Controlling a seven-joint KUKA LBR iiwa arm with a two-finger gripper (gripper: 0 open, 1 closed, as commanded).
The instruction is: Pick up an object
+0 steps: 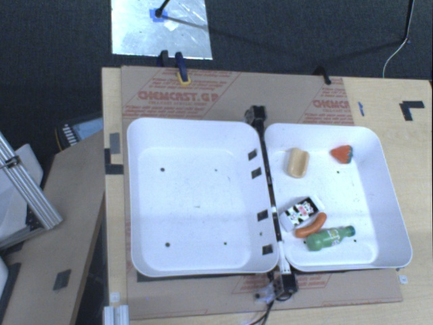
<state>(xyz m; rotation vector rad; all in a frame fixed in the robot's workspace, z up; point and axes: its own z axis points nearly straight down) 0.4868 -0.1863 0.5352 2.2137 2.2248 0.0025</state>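
Observation:
The right bin [389, 181] holds several small objects. A tan bread roll [297, 162] lies near its upper left. A red strawberry-like piece [342, 154] sits toward the upper right. Lower down, a black-and-white card box [301, 212] lies beside the divider, with an orange sausage [311, 225] just below it and a green bottle [329, 237] lying on its side under that.
The left bin [196, 195] sits beside the right one on a cardboard sheet [203, 93] over the wooden bench. A shiny metal plate [161, 17] lies on the dark floor beyond. An aluminium frame [27, 188] stands at the far left.

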